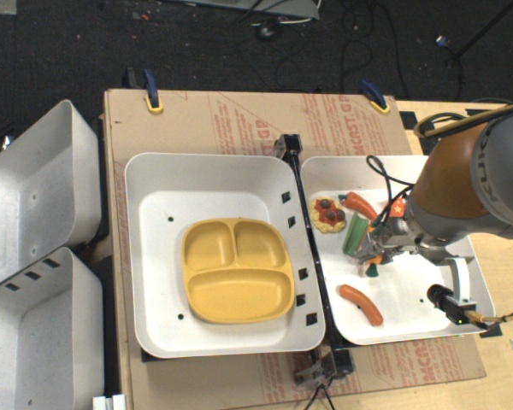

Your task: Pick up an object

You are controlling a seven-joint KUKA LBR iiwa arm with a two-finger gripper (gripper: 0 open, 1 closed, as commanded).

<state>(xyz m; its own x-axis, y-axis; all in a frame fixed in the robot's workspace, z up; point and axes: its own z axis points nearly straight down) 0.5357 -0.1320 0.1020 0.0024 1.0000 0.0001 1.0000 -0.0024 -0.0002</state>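
The arm is at the reaching stage of the pick, judging by its low pose over the right bin (462,310). It comes in from three o'clock, its orange band bent across the bin's upper right, and the gripper (378,248) hangs just beside the green block (356,234), which lies tilted near the bin's centre. How wide the gripper stands, and whether it has hold of anything, cannot be told — dark cabling and the wrist blur it.

Around the block lie other candidates: a small pizza toy (327,214) at its ten o'clock, one orange sausage (359,203) at twelve, another sausage (360,304) towards six. The left bin (154,229) carries a yellow divided tray (238,270).

The next move likely calls for closing squarely on the block, then a straight lift clear of the bin — a glancing grip would slip.
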